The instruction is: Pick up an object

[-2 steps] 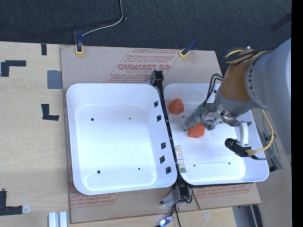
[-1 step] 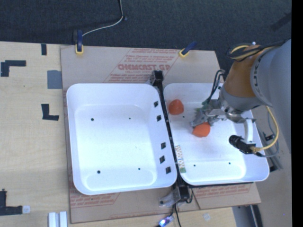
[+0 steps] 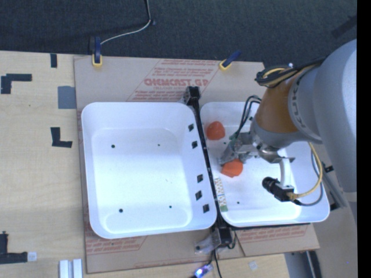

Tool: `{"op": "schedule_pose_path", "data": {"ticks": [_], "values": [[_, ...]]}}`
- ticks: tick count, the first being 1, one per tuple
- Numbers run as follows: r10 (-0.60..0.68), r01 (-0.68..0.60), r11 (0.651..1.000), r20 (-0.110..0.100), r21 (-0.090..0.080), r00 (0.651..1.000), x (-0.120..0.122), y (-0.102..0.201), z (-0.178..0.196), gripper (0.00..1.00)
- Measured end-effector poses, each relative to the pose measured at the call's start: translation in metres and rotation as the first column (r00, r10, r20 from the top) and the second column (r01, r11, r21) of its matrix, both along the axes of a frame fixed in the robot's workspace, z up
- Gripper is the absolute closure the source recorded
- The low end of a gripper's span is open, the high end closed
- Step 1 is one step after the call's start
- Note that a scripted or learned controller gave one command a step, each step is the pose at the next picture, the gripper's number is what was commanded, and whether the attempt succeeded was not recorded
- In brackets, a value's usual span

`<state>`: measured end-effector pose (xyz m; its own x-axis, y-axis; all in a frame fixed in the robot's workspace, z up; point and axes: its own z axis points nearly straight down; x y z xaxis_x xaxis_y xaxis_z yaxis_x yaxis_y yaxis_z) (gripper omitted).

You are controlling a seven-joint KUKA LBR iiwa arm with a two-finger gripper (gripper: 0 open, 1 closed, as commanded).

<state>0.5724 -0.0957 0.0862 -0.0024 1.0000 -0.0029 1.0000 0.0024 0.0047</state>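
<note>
Landmark: black divider between bins. Right bin, just right of divider: lower orange object near divider. Claw directly above-right of it, touching or nearly; open or closed — cannot tell. Judgement: centre over object, descend straight, close firmly, lift slowly; avoid nudging it against divider. Farther up the divider: second orange object, apart.

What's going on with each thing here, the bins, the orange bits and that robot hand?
Left bin: lying flat on the bench.
Right bin: holds both orange objects, arm reaching in.
Upper orange object: lying loose near the divider.
Lower orange object: lying on the bin floor, right by the gripper.
Gripper: low in the right bin, above the lower orange object.
</note>
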Motion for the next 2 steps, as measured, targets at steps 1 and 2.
{"op": "schedule_pose_path", "data": {"ticks": [1,2], "values": [[0.004,-0.004,1.0,0.002,0.0,1.0,-0.029,0.086,0.104,1.0],[0.006,-0.006,1.0,-0.005,0.005,1.0,0.009,0.151,0.097,1.0]]}}
